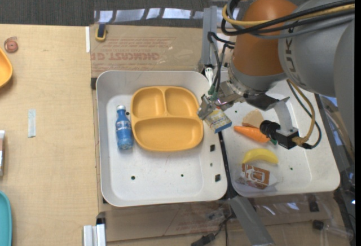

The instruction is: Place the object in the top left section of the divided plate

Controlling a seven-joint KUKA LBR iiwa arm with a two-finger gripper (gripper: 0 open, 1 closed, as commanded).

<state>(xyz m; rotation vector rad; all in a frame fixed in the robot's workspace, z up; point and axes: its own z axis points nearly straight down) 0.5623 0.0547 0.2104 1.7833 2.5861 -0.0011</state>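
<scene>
Camera view: one divided plate (167,118), one bottle (123,127), one carrot (251,134); hand (207,108) grasping small packet (217,121).

Bright, even overhead light; soft shadows, slightly soft focus.

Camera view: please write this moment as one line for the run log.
gripper: at plate's right rim, small packet at its fingertips, grasp unclear | plate: in left bin, sections bare | bottle: left of plate | carrot, banana: right bin
</scene>
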